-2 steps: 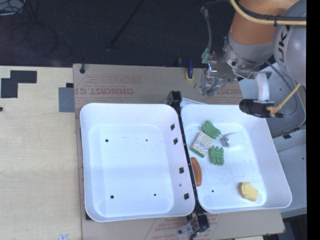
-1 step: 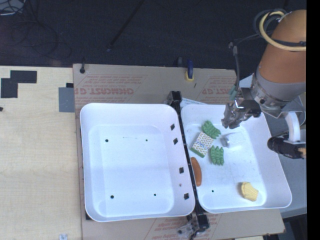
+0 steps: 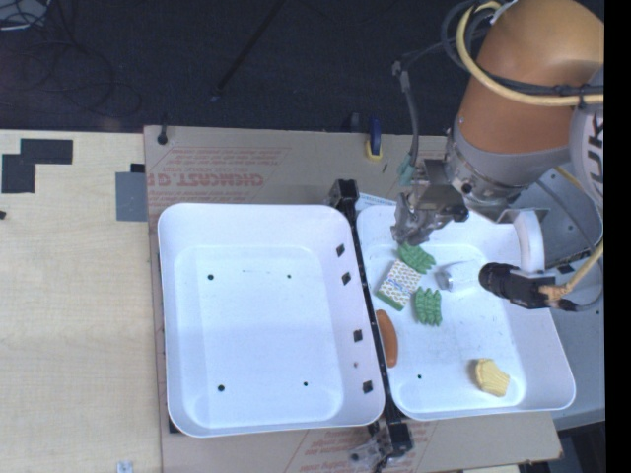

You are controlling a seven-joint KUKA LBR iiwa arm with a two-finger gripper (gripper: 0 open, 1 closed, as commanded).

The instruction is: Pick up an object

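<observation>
Gripper [image 3: 414, 227] hangs low over the far left part of the right bin [image 3: 537, 387], just above a green block [image 3: 415, 257]; whether it is apart or together I cannot tell. Beside that block lie a patterned white-and-green piece [image 3: 399, 284] and a second green block [image 3: 427, 305]. An orange sausage-shaped item [image 3: 388, 338] rests against the bin's left wall, and a yellow item [image 3: 492, 376] sits near the front right corner.

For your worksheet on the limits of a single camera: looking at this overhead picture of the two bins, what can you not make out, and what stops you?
- Gripper: open or shut cannot be told; its own body blocks the camera view.
- Upper green piece: whether the gripper touches it is unclear.
- Small grey object: too small and blurred to identify.
- Right bin: its upper right part is hidden by the arm.
</observation>
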